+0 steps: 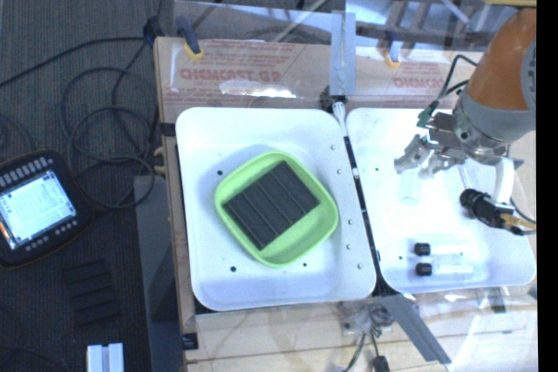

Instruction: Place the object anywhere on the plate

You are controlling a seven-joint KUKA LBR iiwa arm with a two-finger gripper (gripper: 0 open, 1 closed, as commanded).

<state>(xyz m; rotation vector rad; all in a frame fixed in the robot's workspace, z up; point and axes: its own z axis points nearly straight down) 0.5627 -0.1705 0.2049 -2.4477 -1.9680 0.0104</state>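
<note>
At nine o'clock, the left bin [196, 187] holds a green plate [277, 209] bearing a dark ribbed slab [271, 203]. In the right bin [523, 266], two clear black-capped tubes [445, 261] lie at five o'clock. The gripper [410, 163] hovers at three o'clock; its finger state I cannot tell. Best to descend squarely over one tube, closing across its width.

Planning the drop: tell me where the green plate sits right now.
The green plate sits in the middle of the left bin, with a dark ridged pad on it.

Teach pendant [33, 206] on dark floor [78, 4]
</note>
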